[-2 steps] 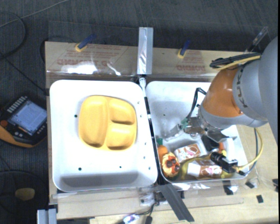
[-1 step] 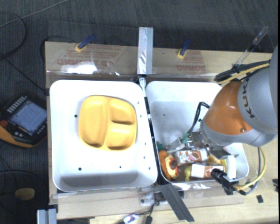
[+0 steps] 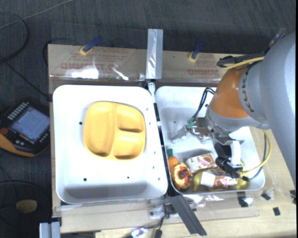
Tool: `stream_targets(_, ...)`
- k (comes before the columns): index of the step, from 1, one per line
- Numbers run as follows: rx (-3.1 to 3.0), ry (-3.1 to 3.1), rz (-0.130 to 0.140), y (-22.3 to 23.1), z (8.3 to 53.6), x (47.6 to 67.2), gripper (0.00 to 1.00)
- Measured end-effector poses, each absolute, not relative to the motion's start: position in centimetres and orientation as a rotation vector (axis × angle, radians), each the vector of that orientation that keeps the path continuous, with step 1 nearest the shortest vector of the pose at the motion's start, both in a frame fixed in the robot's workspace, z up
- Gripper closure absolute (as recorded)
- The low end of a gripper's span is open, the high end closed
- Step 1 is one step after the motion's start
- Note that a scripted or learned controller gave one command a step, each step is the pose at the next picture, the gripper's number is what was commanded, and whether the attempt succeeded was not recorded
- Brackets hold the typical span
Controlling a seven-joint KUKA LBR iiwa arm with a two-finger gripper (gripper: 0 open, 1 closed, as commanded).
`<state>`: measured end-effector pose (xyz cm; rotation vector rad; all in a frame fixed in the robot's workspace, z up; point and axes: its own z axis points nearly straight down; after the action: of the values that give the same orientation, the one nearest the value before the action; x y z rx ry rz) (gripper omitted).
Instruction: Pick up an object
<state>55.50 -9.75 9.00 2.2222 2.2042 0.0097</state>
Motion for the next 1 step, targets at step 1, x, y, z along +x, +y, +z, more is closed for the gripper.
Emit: stream_targets(1,2.120,2.302,0.012,-13.92,9.05,48.82,0.00)
